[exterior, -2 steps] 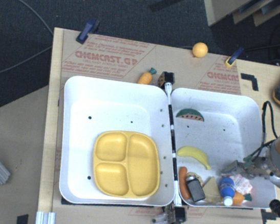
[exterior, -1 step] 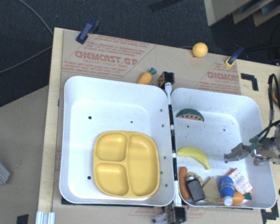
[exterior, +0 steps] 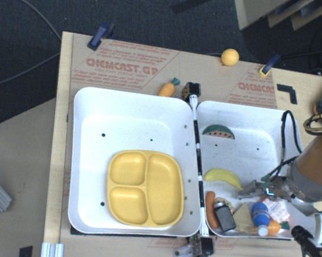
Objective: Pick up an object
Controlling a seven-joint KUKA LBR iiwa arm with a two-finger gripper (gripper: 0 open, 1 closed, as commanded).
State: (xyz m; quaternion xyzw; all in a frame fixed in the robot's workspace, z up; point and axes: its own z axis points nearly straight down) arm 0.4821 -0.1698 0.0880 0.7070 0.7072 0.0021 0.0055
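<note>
White bins sit side by side on a cardboard-topped bench. The left bin holds a yellow tray near its front wall, with bare floor along the back and left. The right bin is open across its rear half, where a melon slice lies near the back wall. Its front is crowded: a banana, a red sausage against the divider, a dark block and a blue bottle. The arm leans over the right rim, and the gripper hangs low beside the banana, above the bottle; I cannot tell how its fingers stand, nor that it holds anything.
</note>
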